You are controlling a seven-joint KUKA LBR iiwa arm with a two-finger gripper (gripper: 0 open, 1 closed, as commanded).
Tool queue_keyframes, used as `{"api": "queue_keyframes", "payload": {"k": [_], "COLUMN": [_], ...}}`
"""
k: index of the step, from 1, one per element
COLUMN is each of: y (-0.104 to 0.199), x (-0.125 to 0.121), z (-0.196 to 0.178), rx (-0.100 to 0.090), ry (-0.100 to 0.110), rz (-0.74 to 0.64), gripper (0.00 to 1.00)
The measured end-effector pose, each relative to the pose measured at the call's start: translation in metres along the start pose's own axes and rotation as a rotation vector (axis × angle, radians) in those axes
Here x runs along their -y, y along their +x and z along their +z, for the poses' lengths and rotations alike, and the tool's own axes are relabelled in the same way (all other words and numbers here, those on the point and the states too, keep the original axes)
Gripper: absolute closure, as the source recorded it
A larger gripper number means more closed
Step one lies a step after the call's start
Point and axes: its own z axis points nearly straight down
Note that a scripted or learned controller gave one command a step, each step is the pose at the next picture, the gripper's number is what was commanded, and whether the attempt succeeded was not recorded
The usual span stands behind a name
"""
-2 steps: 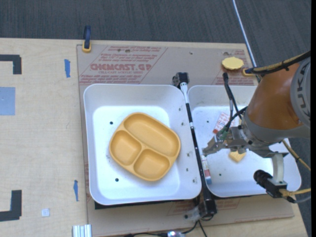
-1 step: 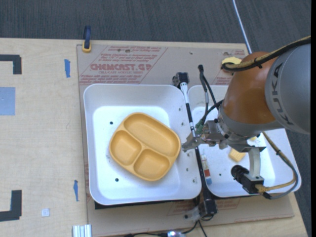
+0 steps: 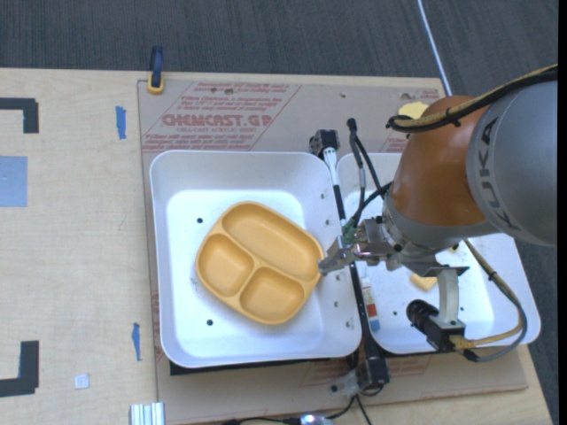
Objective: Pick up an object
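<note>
yellow divided plate (image 3: 257,262) in left bin (image 3: 177,237); fingers (image 3: 332,261) touching its right rim, spread unclear.

Two shallow white bins, left (image 3: 168,237) and right (image 3: 509,277), sat side by side on a wooden bench (image 3: 71,237). Blue tape strips (image 3: 120,122) marked the bench surface.
</note>
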Motion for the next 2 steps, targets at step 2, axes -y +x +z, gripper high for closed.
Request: {"api": "queue_keyframes", "payload": {"k": [2], "y": [-0.092], "x": [0.001], "z": [0.024], "rx": [0.0], "ry": [0.003], "rz": [0.002], "gripper": [1.0]}}
